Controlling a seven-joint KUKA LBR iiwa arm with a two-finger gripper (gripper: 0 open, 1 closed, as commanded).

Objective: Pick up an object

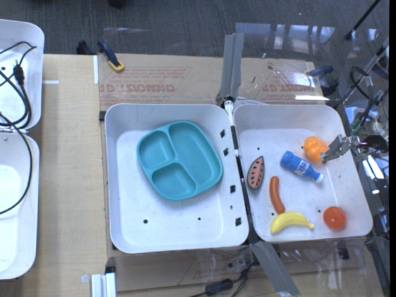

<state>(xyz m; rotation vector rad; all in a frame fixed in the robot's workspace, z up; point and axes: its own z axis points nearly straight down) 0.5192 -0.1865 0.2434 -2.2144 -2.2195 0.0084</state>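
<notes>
- The orange fruit (314, 147) lies in the right bin (260, 119), near its right wall.
- My hand (335, 149) is just beside the orange fruit; I cannot tell its opening or hold.
- Left of the orange fruit lies a blue bottle (301, 166).

Robotics lab, white bins (117, 166) on bench (68, 166), loose cables (18, 98), carpet floor (161, 11)
</notes>
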